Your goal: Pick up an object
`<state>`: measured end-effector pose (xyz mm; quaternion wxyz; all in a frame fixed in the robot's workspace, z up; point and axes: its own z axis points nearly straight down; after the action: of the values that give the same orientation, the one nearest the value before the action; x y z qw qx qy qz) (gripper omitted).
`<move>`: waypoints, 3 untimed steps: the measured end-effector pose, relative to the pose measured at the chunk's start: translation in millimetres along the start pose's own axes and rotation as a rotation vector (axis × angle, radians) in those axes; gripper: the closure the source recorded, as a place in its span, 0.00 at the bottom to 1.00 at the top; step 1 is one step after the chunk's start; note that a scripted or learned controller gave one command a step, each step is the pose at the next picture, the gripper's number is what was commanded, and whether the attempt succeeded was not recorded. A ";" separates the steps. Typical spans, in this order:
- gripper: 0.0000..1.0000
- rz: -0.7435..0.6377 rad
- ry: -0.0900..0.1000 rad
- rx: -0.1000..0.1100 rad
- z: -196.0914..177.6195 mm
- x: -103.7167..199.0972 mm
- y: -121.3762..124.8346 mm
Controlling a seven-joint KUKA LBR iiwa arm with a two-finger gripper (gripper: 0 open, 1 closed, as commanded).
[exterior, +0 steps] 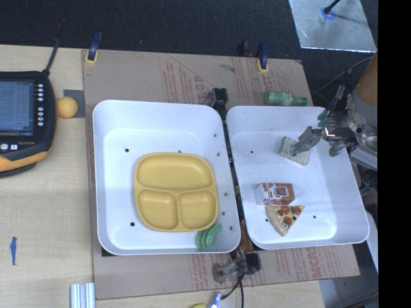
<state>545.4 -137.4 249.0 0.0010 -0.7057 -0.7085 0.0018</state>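
Over right bin (359,191), gripper (307,140) partly cropped

You can make out red printing repeated in strips across the brown cardboard sheet (160,76) under the bins, but its letters are too small and blurred to read. The small carton (277,192) in the right bin (334,172) carries a printed picture; you cannot read any words on it.
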 end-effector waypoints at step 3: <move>0.00 -0.001 0.001 -0.003 118.3 -54.8 111.9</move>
<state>657.0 -191.8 130.3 0.0003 -0.7054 -0.7088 0.0002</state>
